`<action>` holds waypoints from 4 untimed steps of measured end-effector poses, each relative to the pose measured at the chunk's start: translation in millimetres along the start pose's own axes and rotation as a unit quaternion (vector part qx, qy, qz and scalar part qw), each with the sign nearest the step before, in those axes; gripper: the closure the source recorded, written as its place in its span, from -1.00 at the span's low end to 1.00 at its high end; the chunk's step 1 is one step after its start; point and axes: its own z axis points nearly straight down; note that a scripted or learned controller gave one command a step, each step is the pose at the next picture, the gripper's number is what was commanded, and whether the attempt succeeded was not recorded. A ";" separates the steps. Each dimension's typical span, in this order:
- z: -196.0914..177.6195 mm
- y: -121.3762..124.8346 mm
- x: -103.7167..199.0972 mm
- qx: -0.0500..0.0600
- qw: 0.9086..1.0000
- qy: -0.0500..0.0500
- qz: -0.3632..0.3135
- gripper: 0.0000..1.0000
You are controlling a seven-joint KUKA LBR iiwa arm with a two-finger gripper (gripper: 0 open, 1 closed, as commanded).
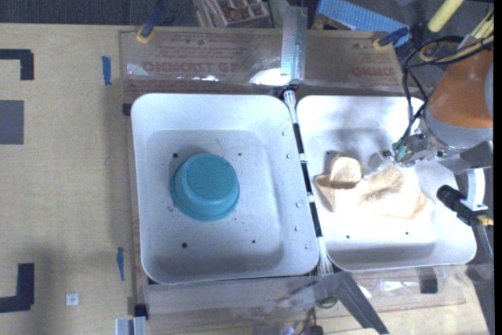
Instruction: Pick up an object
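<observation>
A teal bowl (205,185) lies upside down in the middle of the left bin (149,121). In the right bin (345,118), a small tan bread-like piece (343,171) stands near the left wall. A flatter, pale tan object (394,194) lies to its right. My gripper (398,153) hangs low over the right bin, just above the upper edge of the flat tan object. The grey arm with its orange band (469,96) reaches in from the right. Glare on the bin floor blurs the gripper tip.
A metal divider (302,169) separates the two bins. A cardboard panel (212,59) runs along the back of both. Cables (420,102) trail beside the arm. A black part of the arm (455,200) overhangs the right bin's right rim.
</observation>
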 end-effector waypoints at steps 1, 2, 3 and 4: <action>-10.9 0.8 -1.6 -0.002 1.000 -0.002 0.001 1.00; -10.8 0.8 -1.5 -0.002 1.000 -0.001 0.001 -1.00; 12.4 -0.3 -16.8 0.003 1.000 0.001 0.031 -1.00; 0.7 1.6 -17.3 0.000 0.999 -0.001 0.032 1.00</action>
